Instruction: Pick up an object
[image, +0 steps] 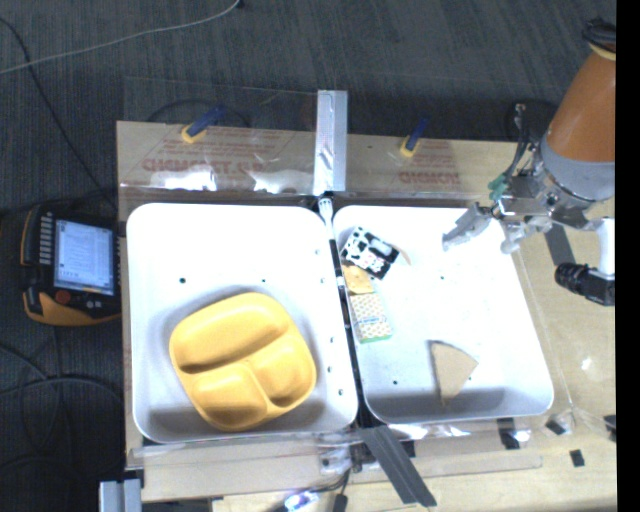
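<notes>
One camera is fixed above the bench (560, 300), looking down at a slant on both bins (160, 240), the arm (590, 110) at right

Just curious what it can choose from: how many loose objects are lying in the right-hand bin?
3: a black-and-white item near the bin's top left corner, a flat packet just below it along the divider, and a tan wedge toward the bottom.

- Dark grey carpet floor (420, 50) lies beyond my tabletop (575, 340), with thin cables (60, 60) trailing across it.
- A handheld pendant (70, 262) with a lit screen rests on the floor, left of my tabletop.
</notes>
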